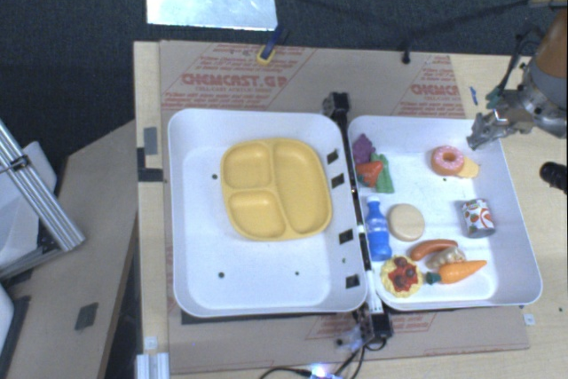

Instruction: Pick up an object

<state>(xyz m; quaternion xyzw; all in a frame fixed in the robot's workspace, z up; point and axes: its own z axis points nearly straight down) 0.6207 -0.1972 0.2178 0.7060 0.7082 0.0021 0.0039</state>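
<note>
- The gripper (pixel 482 130) hangs at the far right corner of the right bin (pixel 519 275), over its rim, on the grey arm (pixel 543 93) that comes in from the right; it is small and blurred, so how it is set cannot be told, and nothing can be made out in its hold.
- Nearest to it, just to the left and a little toward the camera, lies a pink frosted doughnut (pixel 446 160), with a pale yellow piece (pixel 468 169) touching the doughnut's right side.
- Further toward the camera from the gripper, near the bin's right wall, sits a small can (pixel 477 217), tilted.
- Well to the gripper's left, against the bin's left wall, are purple grapes (pixel 362 146) and a red and green vegetable (pixel 379 172).
- Toward the camera and left: a blue bottle (pixel 377 229) beside a round beige bun (pixel 406 222).
- Along the near edge, farthest from the gripper: a small pizza-like disc (pixel 401 276), a sausage (pixel 432 249) and a carrot (pixel 460 271), close together.
- Beyond the divider, well to the left, the left bin (pixel 191 280) holds a yellow divided plate (pixel 273 188).
</note>
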